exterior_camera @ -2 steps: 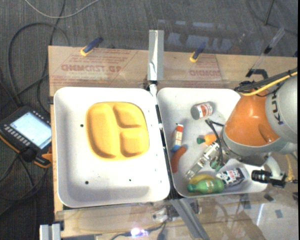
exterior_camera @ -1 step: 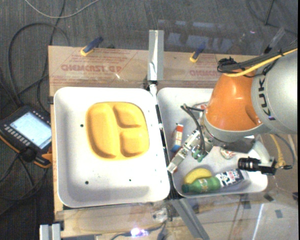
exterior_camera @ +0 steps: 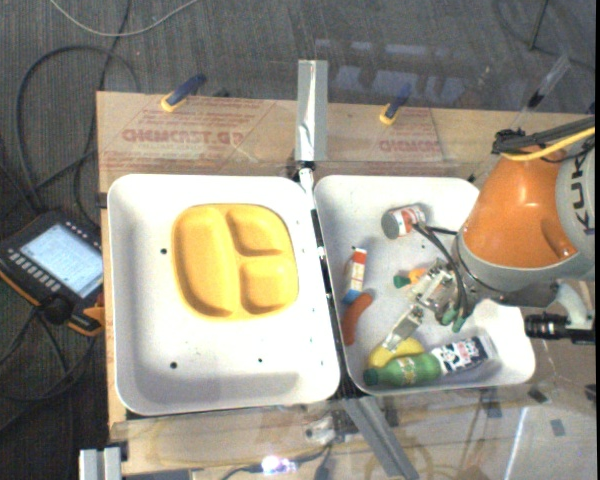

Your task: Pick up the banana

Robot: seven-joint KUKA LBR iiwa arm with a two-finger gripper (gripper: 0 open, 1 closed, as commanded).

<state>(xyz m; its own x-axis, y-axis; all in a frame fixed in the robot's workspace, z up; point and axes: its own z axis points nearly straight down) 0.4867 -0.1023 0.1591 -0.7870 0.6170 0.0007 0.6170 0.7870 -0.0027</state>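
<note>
The banana (exterior_camera: 395, 349) is lying at the right bin's (exterior_camera: 332, 268) near edge, touching the green bottle (exterior_camera: 405, 371); the gripper (exterior_camera: 412, 320) is hanging just above it, jaw state unclear; it should be dropping straight, avoiding the bottle.

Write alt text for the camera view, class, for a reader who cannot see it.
A grey and orange robot arm reaches from the right over the right white bin, its pincer just above a yellow banana beside a green bottle. The left white bin holds a yellow divided tray.
</note>
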